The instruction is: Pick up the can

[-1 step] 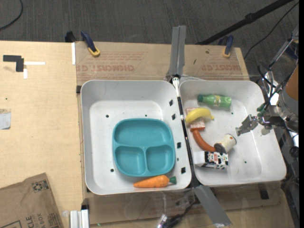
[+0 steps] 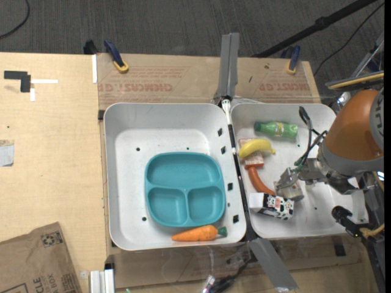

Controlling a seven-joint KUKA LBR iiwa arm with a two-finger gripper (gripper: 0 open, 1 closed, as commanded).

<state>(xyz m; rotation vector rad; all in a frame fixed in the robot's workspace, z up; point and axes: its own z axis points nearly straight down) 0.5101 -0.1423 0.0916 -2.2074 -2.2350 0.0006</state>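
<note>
The gripper point(image 2: 287, 185) hovered low; whether it was parted, I cannot tell. Just beneath lay the can point(image 2: 278, 205), seemingly ungrasped, lift pending

Right bin point(image 2: 317, 224) crowded at its left by bottle point(image 2: 276, 128), banana point(image 2: 255, 147), carton point(image 2: 272, 204), open floor left along its near right side

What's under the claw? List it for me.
The claw hangs over the right bin, beside a black-and-white patterned item and a red-orange item. Anything directly beneath it is covered.
</note>
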